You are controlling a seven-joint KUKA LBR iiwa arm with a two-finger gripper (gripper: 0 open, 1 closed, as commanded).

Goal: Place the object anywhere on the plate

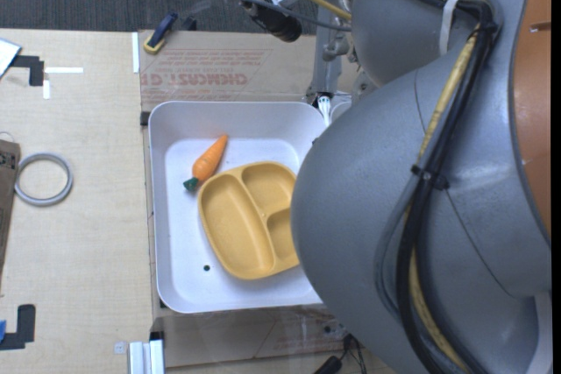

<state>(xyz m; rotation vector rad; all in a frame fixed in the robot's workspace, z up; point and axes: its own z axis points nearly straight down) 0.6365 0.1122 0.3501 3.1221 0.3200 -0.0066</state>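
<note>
In the white bin (162, 215) at centre, a yellow divided plate (245, 219) lies tilted, its right part hidden under the grey arm (421, 188). Toy carrot (209, 158) sits on the bin floor just beside the plate's upper-left rim, orange tip pointing up-right, green end down-left; looks close to touching the rim, not on the plate. Claw state: cannot tell, arm body blocks the right side. Left on the worktop (79, 276): a roll of grey tape (42, 179), well apart from the bin. Cardboard sheet (228, 70) behind the bin.
</note>
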